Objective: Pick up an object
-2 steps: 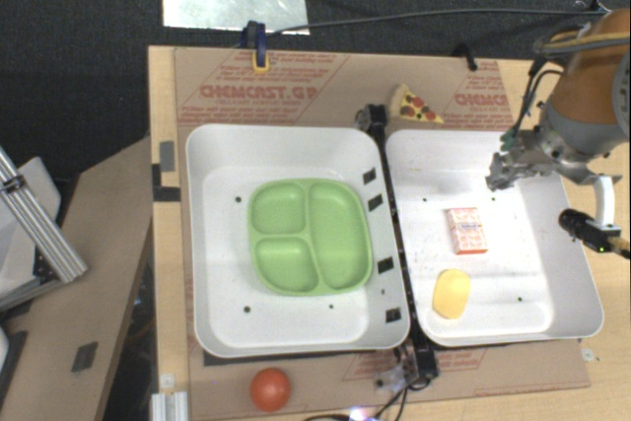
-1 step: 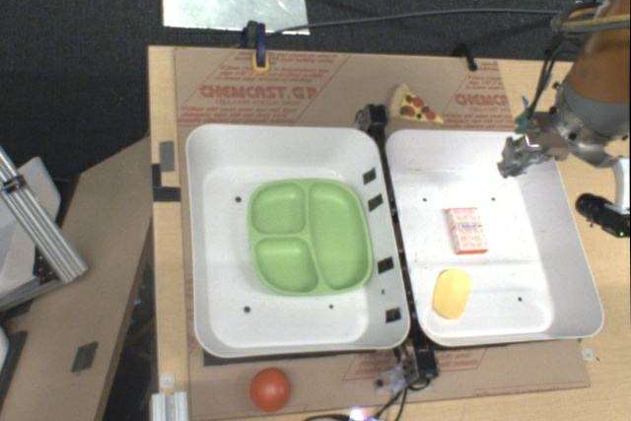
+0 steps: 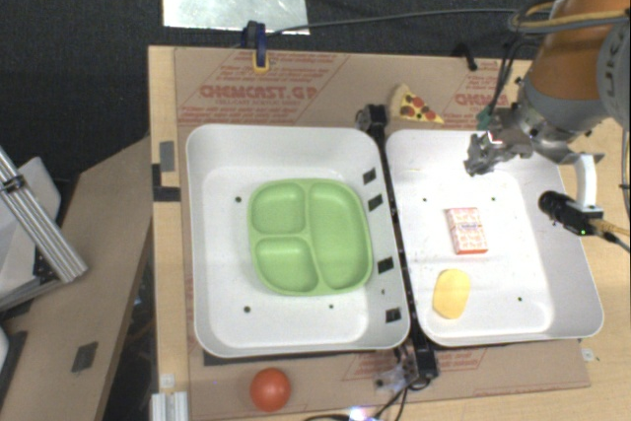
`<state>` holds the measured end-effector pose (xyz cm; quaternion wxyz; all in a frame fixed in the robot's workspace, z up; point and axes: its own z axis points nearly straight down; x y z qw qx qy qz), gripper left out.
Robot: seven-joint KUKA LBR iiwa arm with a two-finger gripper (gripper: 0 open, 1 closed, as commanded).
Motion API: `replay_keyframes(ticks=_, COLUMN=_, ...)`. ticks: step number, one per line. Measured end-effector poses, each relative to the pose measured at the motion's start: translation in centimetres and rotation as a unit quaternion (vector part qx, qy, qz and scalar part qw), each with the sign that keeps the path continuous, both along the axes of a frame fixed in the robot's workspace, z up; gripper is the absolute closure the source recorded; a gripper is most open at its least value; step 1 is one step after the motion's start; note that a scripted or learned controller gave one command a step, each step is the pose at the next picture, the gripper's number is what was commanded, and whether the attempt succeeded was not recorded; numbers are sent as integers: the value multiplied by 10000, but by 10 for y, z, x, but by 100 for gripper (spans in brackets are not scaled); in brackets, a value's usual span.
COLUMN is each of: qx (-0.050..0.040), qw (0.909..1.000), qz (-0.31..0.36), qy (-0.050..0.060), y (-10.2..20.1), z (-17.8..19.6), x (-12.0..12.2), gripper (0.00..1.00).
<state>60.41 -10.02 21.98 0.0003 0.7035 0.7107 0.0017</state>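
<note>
The gripper (image 3: 480, 158) hangs over the far part of the right bin (image 3: 567, 311); whether it is open cannot be told at this size, and nothing shows in its grasp. The likeliest pick is the card box (image 3: 465, 231), lying flat mid-bin just nearer the camera. To do it well, descend centred and close across its short sides. It is small, rectangular, pale with a red pattern. A yellow lump (image 3: 452, 293) sits near it.

A robotics lab: a grey and orange arm (image 3: 577, 54) reaches over two white bins (image 3: 212, 163) on a cardboard-covered tabletop (image 3: 296, 84), with loose cables (image 3: 394, 15), aluminium framing (image 3: 39, 222) and black backdrop cloth (image 3: 69, 64) around.
</note>
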Motion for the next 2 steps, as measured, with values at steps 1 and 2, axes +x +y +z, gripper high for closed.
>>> replay_keyframes(ticks=1, qx=-7, qw=10000, qz=-13, qy=10, y=51, z=-3, x=-3, gripper=100)
replay_keyframes(ticks=2, qx=3, qw=10000, qz=3, qy=0, y=110, z=9, x=6, gripper=100)
